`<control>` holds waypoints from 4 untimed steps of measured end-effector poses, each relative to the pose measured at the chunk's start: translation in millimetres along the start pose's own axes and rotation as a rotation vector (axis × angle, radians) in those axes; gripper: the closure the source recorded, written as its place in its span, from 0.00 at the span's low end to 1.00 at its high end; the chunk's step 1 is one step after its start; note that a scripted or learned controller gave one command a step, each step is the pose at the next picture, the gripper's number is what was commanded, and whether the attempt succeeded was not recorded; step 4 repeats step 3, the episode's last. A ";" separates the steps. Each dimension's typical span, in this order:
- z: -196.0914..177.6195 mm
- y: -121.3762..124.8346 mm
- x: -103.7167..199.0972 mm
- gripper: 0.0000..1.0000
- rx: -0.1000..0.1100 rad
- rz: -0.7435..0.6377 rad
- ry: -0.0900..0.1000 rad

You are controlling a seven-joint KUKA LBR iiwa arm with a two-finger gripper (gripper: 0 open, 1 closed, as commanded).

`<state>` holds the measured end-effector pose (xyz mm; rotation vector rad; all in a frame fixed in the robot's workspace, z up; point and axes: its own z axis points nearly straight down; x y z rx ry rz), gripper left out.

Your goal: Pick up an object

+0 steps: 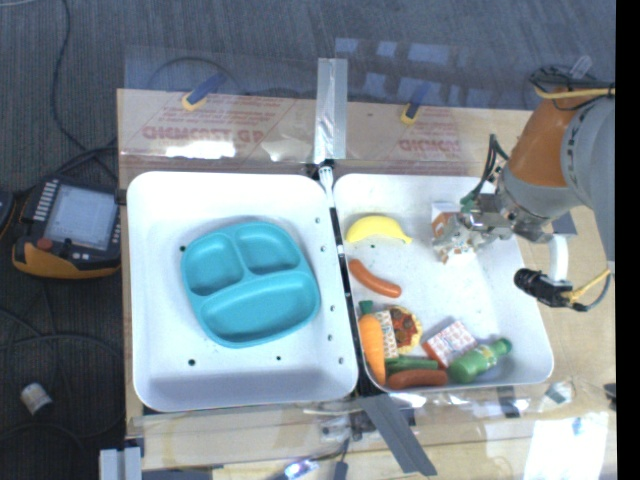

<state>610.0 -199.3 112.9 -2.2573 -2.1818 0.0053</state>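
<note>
**Two bins, one plate, a cluster of toy food**

Two white bins sit side by side on the bench (130,128). The left bin (160,368) holds one thing: a blue plate (250,281) with three compartments, lying flat near the middle.

The right bin (510,308) holds the toy food. One yellow banana (377,230) lies near the bin's upper left corner, just beside the dividing wall. Below it, one sausage (375,281) lies at a slant, apart from the banana. Along the near edge the rest are packed together: one orange carrot (371,343) by the left wall, one dark printed packet (402,330) touching it, one red pepper (416,377) beneath them, one red-and-white box (450,341) to the right, and one green bottle (479,359) touching the box at the right end. That makes seven loose items in this bin.

The one arm (555,153) reaches in from the right, its orange band above the wrist. The gripper (455,236) hangs over the upper right part of the right bin, well apart from the cluster and to the right of the banana. Something small, orange and white, shows at its tip, but whether the gripper is closed, open or grasping it cannot be told.

One orange-cased handheld screen (65,230) lies on the floor to the left of the bench.
</note>
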 end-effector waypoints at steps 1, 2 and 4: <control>-114.6 9.4 29.4 1.00 0.000 0.341 -0.003; -154.3 23.1 26.3 1.00 -0.001 0.355 -0.002; -82.8 1.9 107.7 1.00 0.002 0.456 -0.001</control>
